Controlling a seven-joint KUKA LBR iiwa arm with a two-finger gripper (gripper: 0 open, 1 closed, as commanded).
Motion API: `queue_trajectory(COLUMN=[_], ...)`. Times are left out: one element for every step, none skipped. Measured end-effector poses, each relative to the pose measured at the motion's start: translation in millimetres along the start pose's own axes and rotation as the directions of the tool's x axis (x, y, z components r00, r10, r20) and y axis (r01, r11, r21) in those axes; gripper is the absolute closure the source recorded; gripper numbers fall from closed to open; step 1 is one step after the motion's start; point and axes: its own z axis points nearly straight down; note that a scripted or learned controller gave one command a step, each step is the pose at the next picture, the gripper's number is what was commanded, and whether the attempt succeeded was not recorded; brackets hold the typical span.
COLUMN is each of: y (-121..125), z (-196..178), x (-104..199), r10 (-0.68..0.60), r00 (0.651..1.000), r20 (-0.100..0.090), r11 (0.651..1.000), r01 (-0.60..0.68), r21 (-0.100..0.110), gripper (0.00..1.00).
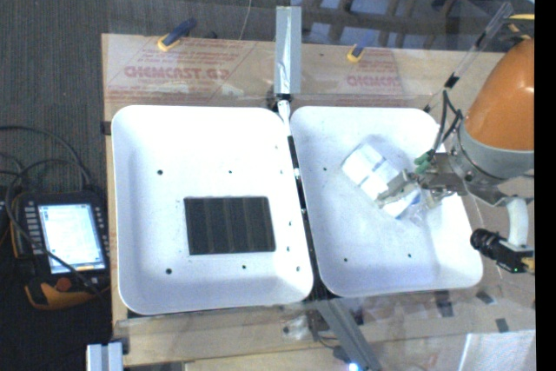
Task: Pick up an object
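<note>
Closest to the lens is the orange band of the arm (511, 104), bulging in at the right edge with the grey wrist under it. From there, big to small.

Wooden table (200, 69) carries everything, with printed red lettering along its far strip and two small clamps near the back edge. On it sit two white bins, touching along their inner rims. Left bin (148, 152) has a dark ribbed rectangle (229, 224) lying flat a bit below its middle, well apart from the walls. Right bin (347, 265) has the arm reaching into it from the right.

Off the table on the far left, a handheld pendant (67, 236) with a lit screen lies on the carpet, cables looping around it.

Now the small stuff. A white block-ish object (372, 168), looks like a pale package, lies in the upper middle of the right bin. The jaws (401, 188) are right down at its lower right corner, touching or nearly so, with some clear crinkly wrap just beside them. Honestly can't tell how far apart the jaws are or whether they've actually got anything, too blurry and cluttered there.
</note>
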Motion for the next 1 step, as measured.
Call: queue_trajectory(y=[77.9], z=[-51.1], x=[0.5], r10=[0.198], r00=[0.980], r20=[0.002], r11=[0.980], r01=[-0.198], r21=[-0.001], gripper=[0.00])
